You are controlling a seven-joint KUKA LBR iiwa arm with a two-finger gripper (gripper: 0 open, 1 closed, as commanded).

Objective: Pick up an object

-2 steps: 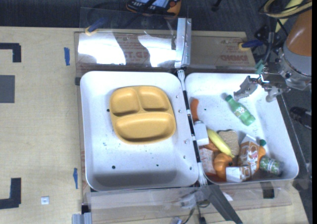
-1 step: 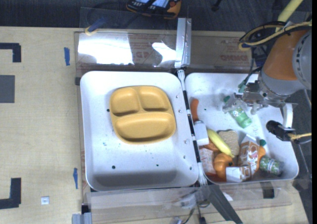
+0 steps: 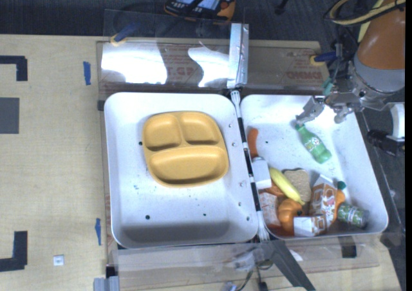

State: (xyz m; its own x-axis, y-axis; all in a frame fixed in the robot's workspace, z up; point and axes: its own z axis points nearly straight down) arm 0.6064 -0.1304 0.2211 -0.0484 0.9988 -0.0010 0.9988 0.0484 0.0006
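Over on the right side of the table point(image 3: 51, 154), the right bin point(image 3: 376, 174) held a small green bottle point(image 3: 313, 143) lying flat on its side, up near the top of the bin & well apart from the food pile. It looked like the best thing to pick. The claw point(image 3: 327, 110) hung just above the bottle's cap end, w/ its two silver fingers point(image 3: 308, 113) spread open & nothing between them. The bottle looked like hard, smooth plastic, prob. light & a bit slippery, & since it was round it could roll away if pushed. The best place to grab seemed to be across its middle, w/ one finger on each long side. At the bottom of that bin sat a heap of toy food: a yellow banana point(image 3: 288, 183), a brown slice of bread point(image 3: 299, 181), an orange fruit point(image 3: 289, 207), some small boxes & a 2nd little green bottle point(image 3: 353, 215). They were packed close & touching, so prob. harder to grab. The left bin point(image 3: 122, 122) held a yellow tray point(image 3: 185, 148) w/ three dips, smooth & stiff, too wide for the claw.
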